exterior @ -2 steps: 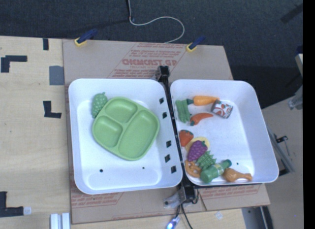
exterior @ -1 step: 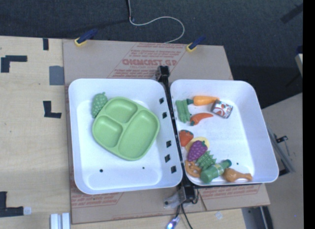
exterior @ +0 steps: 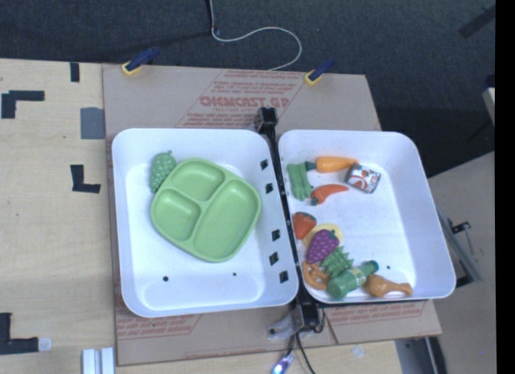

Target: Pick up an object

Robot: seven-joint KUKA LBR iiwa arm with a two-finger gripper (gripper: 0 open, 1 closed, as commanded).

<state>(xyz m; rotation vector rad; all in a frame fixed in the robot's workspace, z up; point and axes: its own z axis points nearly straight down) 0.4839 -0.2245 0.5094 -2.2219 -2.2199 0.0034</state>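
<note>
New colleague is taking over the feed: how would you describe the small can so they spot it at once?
Look in the right bin, near its far edge. The can lies on its side just right of the carrot. It is the only white-and-red cylinder among the toy vegetables.

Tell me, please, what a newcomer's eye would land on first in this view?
The large green divided plate in the left bin stands out first, with a green grape bunch touching its upper-left edge. Next comes the cluster of toy food along the right bin's left side, including a carrot and purple grapes.
</note>
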